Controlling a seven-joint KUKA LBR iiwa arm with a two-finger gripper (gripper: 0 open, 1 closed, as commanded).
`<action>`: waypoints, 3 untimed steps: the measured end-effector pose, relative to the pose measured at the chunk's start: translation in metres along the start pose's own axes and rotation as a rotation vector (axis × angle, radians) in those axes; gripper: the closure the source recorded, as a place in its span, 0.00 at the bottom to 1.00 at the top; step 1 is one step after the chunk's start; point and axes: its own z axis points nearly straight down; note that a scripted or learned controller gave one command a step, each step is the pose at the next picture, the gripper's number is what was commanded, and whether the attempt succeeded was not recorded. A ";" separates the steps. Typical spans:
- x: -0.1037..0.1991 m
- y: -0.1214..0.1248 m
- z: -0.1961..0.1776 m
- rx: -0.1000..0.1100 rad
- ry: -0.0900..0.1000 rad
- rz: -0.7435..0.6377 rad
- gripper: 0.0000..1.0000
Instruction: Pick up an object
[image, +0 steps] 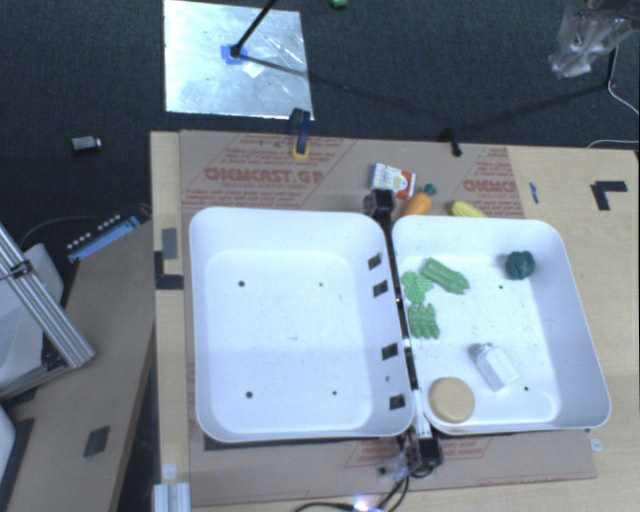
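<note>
Objects lie loose in the right bin (530, 320): green pieces (430, 290) by its left wall and a tan disc (451, 400) in its near-left corner, spaced apart, likely so each can be approached cleanly. Beyond the bin's far-right corner the gripper (585, 40) is blurred, so whether it is open cannot be told.

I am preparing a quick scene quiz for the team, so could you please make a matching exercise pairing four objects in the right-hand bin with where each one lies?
Objects:
1. dark green ball
2. tan round disc
3. small white bottle
4. light green pieces

Places:
A. bin's near left corner
B. by the divider, upper left
C. far right corner
D. lower middle, right of the disc

Pairs: 1-C, 2-A, 3-D, 4-B
</note>
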 end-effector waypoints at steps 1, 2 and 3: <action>0.047 0.001 0.011 0.018 0.004 -0.003 1.00; 0.092 0.001 0.011 0.018 0.004 -0.002 1.00; 0.143 0.001 0.010 0.017 0.004 -0.002 1.00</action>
